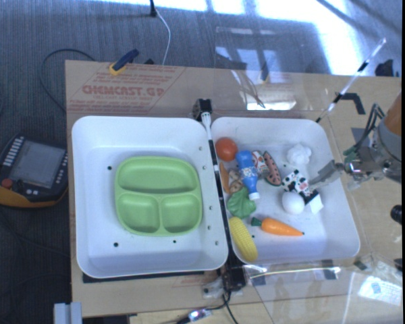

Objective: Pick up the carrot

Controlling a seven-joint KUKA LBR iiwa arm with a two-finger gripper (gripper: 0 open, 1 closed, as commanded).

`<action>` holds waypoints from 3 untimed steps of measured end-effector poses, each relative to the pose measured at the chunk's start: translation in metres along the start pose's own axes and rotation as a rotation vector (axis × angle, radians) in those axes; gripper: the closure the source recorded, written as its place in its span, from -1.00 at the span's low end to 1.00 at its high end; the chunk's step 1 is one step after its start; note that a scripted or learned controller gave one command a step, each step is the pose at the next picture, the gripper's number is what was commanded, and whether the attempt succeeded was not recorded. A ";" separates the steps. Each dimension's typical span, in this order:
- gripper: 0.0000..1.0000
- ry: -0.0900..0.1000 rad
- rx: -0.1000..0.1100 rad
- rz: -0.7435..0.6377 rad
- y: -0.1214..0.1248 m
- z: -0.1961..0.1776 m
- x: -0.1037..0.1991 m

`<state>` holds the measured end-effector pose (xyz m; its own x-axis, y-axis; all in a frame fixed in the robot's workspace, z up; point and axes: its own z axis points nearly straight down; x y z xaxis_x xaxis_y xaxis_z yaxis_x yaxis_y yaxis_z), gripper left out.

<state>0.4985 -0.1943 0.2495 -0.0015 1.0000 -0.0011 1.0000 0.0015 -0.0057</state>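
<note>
The carrot [279, 227] is orange with a green stub at its left end. It lies flat near the front of the right bin [337, 235], pointing right. My gripper [335, 169] hovers over that bin's right rim, reaching in from the right. It sits up and to the right of the carrot, well apart from it, and close to a black-and-white cow toy [296, 180]. Nothing shows in its grasp.
The right bin also holds a tomato [225, 148], a blue bottle [248, 171], a watermelon slice [273, 169], a white egg [292, 203], a green leafy toy [240, 202] and a corn cob [242, 239] beside the carrot. A green divided plate [158, 195] lies in the left bin [94, 154].
</note>
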 end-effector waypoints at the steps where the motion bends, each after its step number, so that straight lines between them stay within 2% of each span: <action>1: -1.00 0.002 -0.002 0.040 -0.014 0.154 0.062; 2: -1.00 0.000 -0.010 -0.159 -0.011 0.159 0.056; 3: -1.00 0.000 -0.017 -0.520 -0.008 0.159 0.013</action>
<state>0.4898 -0.1814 0.0905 -0.4980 0.8672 -0.0030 0.8671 0.4980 0.0110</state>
